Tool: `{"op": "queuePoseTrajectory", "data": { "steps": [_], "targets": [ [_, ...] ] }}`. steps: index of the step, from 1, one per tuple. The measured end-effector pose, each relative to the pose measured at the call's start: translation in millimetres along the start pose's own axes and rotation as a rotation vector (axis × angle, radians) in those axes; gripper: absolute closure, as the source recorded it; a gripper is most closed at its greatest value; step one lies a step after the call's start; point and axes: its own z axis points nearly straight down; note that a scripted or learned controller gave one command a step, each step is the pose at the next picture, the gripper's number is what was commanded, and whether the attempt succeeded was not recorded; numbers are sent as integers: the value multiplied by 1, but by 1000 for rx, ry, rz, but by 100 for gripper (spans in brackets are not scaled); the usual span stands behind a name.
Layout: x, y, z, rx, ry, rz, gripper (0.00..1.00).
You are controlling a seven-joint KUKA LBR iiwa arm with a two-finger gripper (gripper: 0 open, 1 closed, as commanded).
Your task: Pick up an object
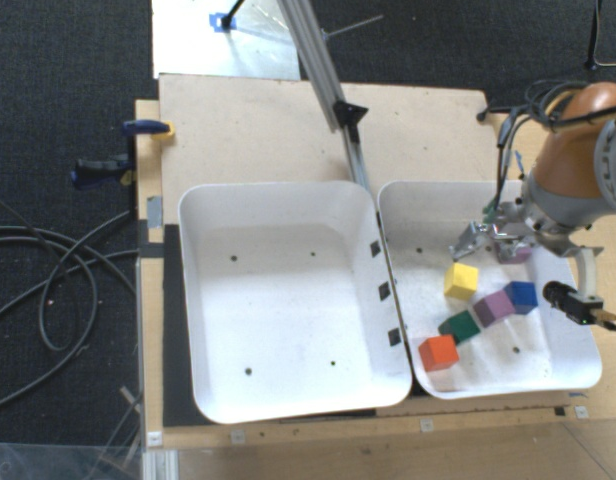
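Camera view. My claw (485, 234) hangs over the right bin (428, 203), in the half of that bin toward the far edge of the counter (248, 128). Its metal fingers point toward the left bin (278, 203). I cannot tell how far they are parted, and I see no object between them. A pale purple shape sits just beside the wrist, under the arm; I cannot tell whether it is a block or part of the tooling.

Candidate objects lie in a loose cluster in the right bin, on the side toward the near edge of the counter:
- yellow block (461, 280), closest to the claw, just beyond the fingertips toward the near edge;
- purple block (494, 306), touching the blue block (522, 295);
- green block (458, 326), touching the purple block;
- orange block (439, 352), nearest the bin's near-left corner.

Governing relation: the yellow block lies from the claw toward the near edge of the counter, apart from the other blocks on most sides. It looks roughly cubic and slightly rotated, so no long axis dictates finger alignment. I judge it the easiest target; the next move calls for a short shift toward the near edge, then a descent.

Markings: no brand, label or legible writing is visible on the blocks or bins.
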Motion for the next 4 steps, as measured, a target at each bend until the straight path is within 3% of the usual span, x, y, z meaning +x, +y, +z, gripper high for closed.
{"op": "queuePoseTrajectory", "data": {
  "steps": [1,2,3,4],
  "targets": [
    [32,-30,53,0,1,1,0],
    [30,-27,39,-7,-1,1,100],
    [79,-3,-55,-14,0,-5,100],
    [184,-12,-49,-4,3,-9,100]
  ]
}}
